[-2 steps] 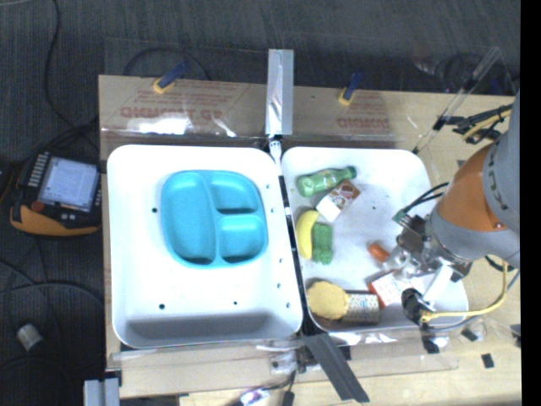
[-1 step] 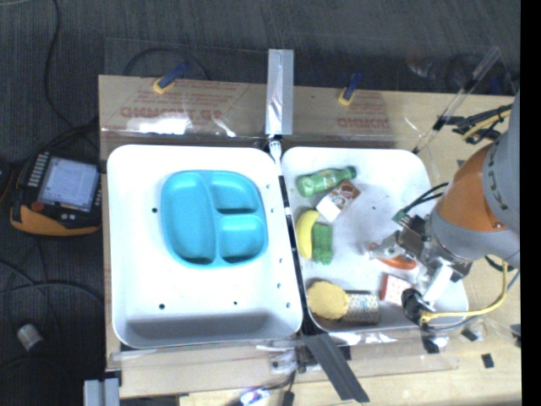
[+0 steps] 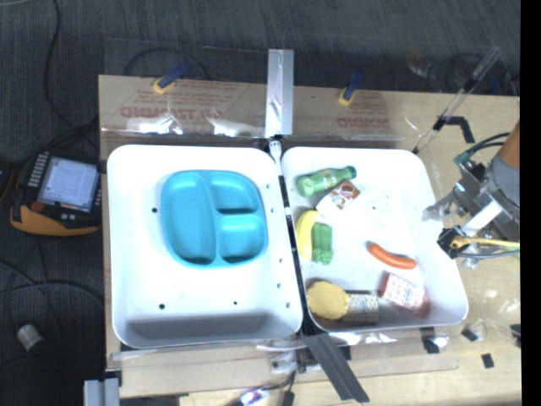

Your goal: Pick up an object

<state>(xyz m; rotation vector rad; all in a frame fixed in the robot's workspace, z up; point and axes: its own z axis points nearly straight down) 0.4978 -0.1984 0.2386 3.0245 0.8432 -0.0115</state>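
Note:
The right bin (image 3: 423,176) holds several objects. A green bottle (image 3: 325,180) lies at its back left, with a brown and white packet (image 3: 343,197) beside it. A yellow banana (image 3: 304,231) and a green block (image 3: 323,242) lie along the left wall. An orange sausage (image 3: 391,256) sits mid-bin. At the front are a red and white box (image 3: 402,293), a dark can (image 3: 363,308) and a tan bun (image 3: 327,300). My gripper (image 3: 458,211) hangs over the bin's right rim, apart from all of them.
The left bin (image 3: 135,252) holds a blue divided plate (image 3: 215,216). A metal divider post (image 3: 280,91) stands behind the seam between the bins. Small dark bits lie on the bench at the front right (image 3: 486,358).

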